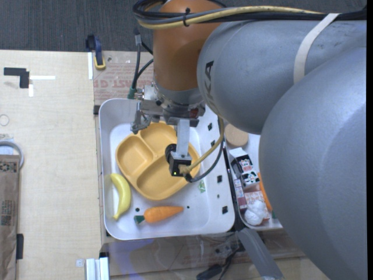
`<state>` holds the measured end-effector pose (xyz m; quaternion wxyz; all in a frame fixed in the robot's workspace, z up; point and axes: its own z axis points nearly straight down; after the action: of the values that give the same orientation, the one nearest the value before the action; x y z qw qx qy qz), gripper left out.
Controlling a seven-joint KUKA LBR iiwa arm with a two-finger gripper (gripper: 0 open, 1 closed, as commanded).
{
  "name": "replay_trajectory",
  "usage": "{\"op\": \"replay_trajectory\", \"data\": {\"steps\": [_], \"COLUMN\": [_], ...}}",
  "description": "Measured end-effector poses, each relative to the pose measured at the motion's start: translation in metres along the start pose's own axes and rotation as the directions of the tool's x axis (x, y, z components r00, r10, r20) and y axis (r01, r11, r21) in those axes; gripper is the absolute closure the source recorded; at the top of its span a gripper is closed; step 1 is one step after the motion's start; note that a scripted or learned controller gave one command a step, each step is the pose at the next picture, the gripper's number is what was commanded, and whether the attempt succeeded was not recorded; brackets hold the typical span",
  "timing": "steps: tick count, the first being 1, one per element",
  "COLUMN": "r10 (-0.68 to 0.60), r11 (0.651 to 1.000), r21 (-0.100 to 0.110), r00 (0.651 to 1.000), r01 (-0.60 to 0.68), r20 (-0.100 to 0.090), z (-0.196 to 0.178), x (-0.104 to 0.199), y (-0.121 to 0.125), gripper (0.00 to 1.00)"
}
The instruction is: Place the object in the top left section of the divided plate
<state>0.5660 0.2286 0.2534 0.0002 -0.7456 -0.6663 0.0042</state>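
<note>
The grey arm (pixel 280 98) with its orange band takes up the right and top of the camera view and hides most of the right bin (pixel 242 223). It reaches over to the left bin (pixel 108 156). To the left of the bins lies the pale wooden bench (pixel 52 156), with a brown paper bag (pixel 7 185) at its far left edge. The left bin holds the yellow plate (pixel 137 156), which lies flat in the middle and upper part of the bin, with raised ridges splitting it into three sections. The pincer (pixel 170 124) hangs from the wrist over the plate's upper right part, above the rim there. From this angle I cannot tell whether it is spread or pressed together, nor whether it touches the plate. The orange carrot (pixel 162 213) lies on the bin floor just below the plate, green end to the left, close to the plate's lower rim but outside it. The yellow banana (pixel 120 194) lies along the bin's left wall, just beside the plate's lower left rim and also outside it. In the visible strip of the right bin are a round tan disc (pixel 236 136) and a small printed box (pixel 245 174).
</note>
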Motion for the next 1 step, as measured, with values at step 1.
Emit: {"op": "replay_trajectory", "data": {"steps": [1], "r10": [-0.114], "r11": [0.994], "r21": [-0.002], "r00": [0.994], "r01": [0.114], "r20": [0.0], "z": [-0.0625], "x": [-0.0075], "y": [-0.0682], "gripper": [0.0]}}
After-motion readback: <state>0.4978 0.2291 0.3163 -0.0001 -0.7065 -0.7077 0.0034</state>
